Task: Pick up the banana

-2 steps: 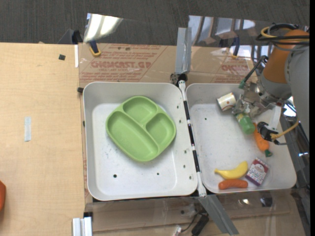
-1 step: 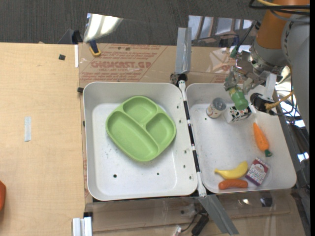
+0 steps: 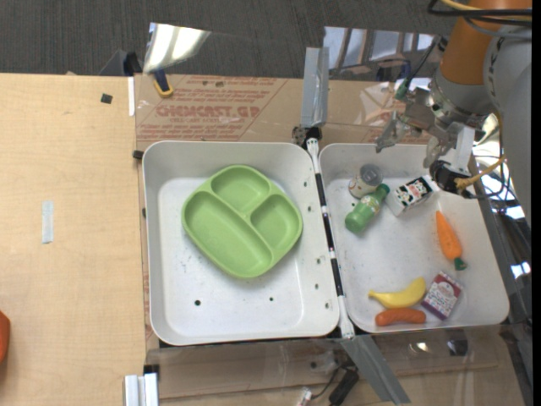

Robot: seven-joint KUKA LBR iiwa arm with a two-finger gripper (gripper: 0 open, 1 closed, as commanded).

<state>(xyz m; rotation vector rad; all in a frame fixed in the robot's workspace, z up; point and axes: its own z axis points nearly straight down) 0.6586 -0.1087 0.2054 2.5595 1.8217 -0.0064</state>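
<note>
Banana (image 3: 399, 293) lies near the front edge of the right bin (image 3: 499, 252), its long axis running roughly along that edge, with an orange sausage-shaped toy (image 3: 400, 316) just in front of it and a small pink packet (image 3: 441, 297) beside its right end. Gripper (image 3: 420, 135) hangs over the bin's back edge, well apart from the fruit, so the reach must come forward across the whole bin; its fingers look spread with nothing between them.

view: one fixed camera above the desk (image 3: 68, 227) | faces down at a slant — both white bins (image 3: 156, 252) in frame | arm (image 3: 486, 41) enters from right
</note>
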